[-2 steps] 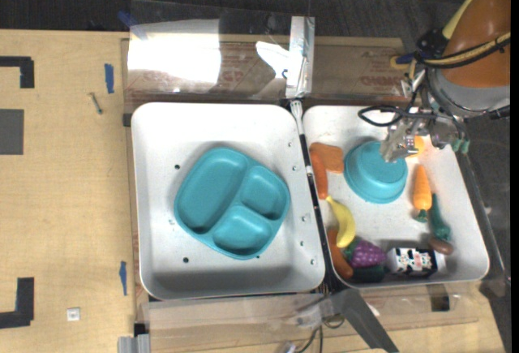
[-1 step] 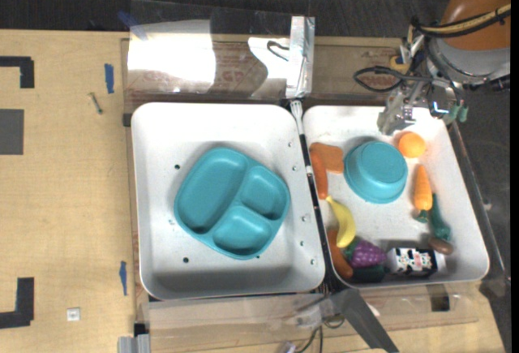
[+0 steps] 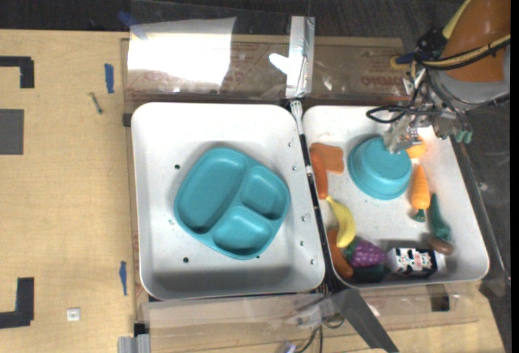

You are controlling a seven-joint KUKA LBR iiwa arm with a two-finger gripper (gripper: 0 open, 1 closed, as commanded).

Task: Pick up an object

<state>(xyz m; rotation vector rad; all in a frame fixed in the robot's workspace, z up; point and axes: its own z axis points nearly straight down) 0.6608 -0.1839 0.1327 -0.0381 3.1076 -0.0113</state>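
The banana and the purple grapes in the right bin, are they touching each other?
Touching. In the camera view the banana's lower end meets the top of the purple grapes with no white bin floor showing between them.

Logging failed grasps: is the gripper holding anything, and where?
Cannot be told: the gripper sits at the blue bowl's upper rim, but no grip shows.

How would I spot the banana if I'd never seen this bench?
Look in the right bin, the crowded one. Along its left wall, below the orange block, lies the banana, just above the purple grapes. It is the only yellow, curved piece there.
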